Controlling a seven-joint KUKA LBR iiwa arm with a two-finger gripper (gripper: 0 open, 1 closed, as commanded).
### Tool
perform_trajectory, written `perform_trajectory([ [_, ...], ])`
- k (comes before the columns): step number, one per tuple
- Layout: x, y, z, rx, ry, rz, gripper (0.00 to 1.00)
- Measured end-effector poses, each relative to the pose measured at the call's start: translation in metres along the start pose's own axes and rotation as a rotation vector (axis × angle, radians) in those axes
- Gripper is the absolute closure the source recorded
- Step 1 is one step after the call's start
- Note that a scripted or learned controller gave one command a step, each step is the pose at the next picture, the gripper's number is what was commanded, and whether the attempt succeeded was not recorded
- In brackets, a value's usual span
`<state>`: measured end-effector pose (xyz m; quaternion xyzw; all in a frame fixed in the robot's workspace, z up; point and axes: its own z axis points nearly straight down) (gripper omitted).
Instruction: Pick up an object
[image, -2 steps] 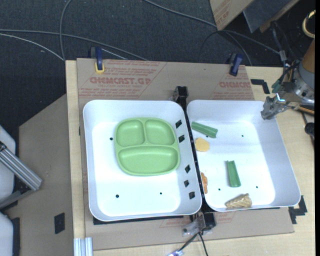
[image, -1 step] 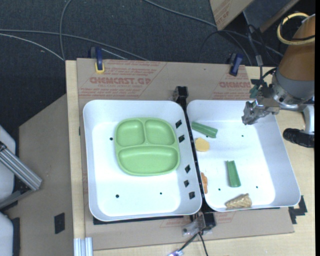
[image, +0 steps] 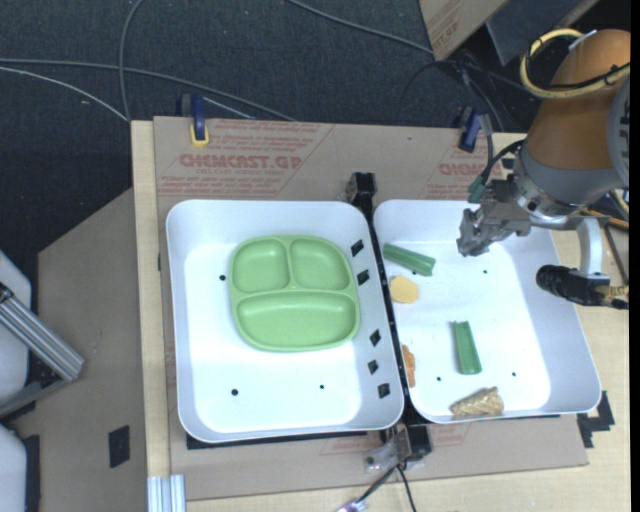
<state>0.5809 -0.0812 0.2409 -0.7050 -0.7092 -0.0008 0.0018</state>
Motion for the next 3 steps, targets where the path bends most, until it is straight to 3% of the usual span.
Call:
perform_trajectory([
  [2, 0.105, -0.039, -0.006, 0.002, 0.000, 0.000, 1.00],
  [3, 0.154, -0.041, 0.005, 0.003, -0.001, 0.000, 1.00],
])
